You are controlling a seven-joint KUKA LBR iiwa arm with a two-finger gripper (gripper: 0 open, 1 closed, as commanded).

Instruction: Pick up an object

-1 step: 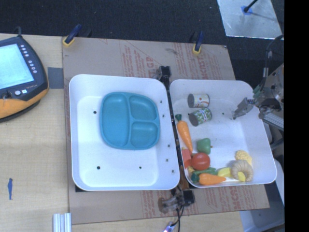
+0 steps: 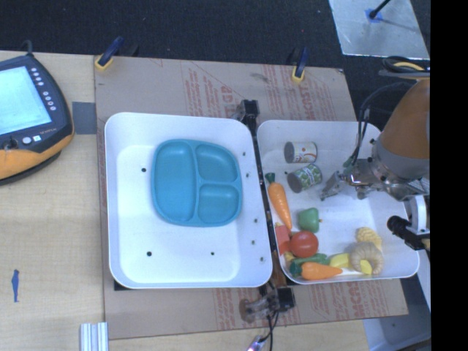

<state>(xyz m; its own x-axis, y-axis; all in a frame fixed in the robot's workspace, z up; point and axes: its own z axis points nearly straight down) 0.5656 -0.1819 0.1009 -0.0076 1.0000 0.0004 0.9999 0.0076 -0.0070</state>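
Since the green can lies on its side near the far edge of the right bin, just beside the gripper, it looks the likeliest pick. The fingers are spread and hold nothing. Best to centre them across the can's body, clear of the white can beyond it.

Red lettering runs along the cardboard sheet edges, too blurred to read.
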